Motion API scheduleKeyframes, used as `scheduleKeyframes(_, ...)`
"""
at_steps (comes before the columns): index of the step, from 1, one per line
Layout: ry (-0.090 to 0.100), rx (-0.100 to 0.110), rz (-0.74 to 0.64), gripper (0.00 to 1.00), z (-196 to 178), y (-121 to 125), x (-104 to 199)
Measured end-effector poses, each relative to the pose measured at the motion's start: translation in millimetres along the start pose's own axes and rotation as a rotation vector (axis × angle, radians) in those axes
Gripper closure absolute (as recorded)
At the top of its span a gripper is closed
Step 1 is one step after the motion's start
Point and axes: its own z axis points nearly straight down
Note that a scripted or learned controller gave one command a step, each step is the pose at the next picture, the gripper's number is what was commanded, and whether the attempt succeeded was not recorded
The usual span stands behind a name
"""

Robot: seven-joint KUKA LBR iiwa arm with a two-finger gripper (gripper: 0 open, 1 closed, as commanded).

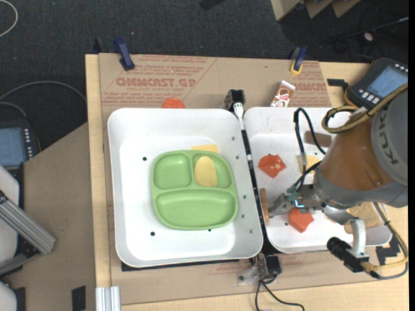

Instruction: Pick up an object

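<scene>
1. An orange block lies on the floor of the right bin, near its front edge.
2. My gripper hangs just to the block's left, low over that bin; whether it grips anything, I cannot tell.
3. A red piece lies further back in the same bin.
4. The left bin holds a green divided tray with a yellow item in one compartment.

bins: 2 white. green divided tray: 1. yellow pieces: 2. red-orange blocks: 2, both near gripper.
</scene>
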Motion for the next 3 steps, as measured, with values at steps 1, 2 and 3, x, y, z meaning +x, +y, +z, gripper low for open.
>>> scheduleKeyframes(1,-0.014,-0.028,0.001,0.00,-87.1,137.7,-55.3)
scheduleKeyframes(2,-0.005,-0.001,0.010,0.00,2.6,130.8,-117.3)
scheduleKeyframes(3,-0.006,-0.015,-0.002,0.00,-3.1,189.2,-50.4)
